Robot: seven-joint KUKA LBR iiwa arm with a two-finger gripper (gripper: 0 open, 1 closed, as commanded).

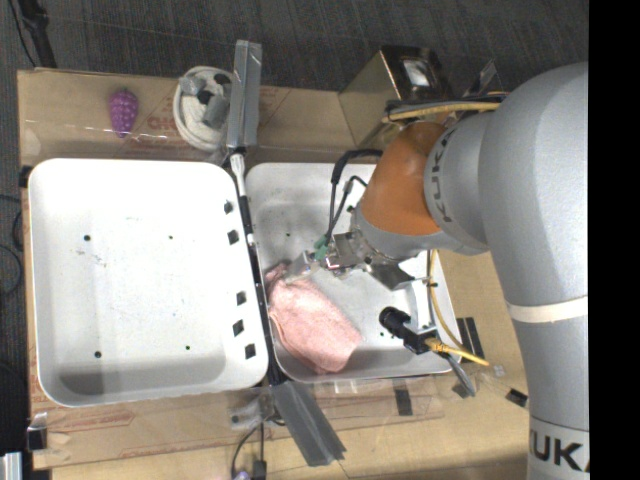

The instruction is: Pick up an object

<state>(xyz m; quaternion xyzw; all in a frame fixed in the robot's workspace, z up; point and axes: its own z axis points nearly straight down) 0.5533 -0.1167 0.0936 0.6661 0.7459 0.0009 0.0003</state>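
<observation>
One grey arm, one pink cloth

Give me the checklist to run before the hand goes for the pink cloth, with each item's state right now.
1. Pink cloth lies in the right bin: ok.
2. Hand is over that same bin: ok.
3. Hand is centred above the cloth: not ok, it sits at the cloth's upper edge.
4. Nothing lies on top of the cloth: ok.
5. Hand is already touching the cloth: cannot tell.
</observation>
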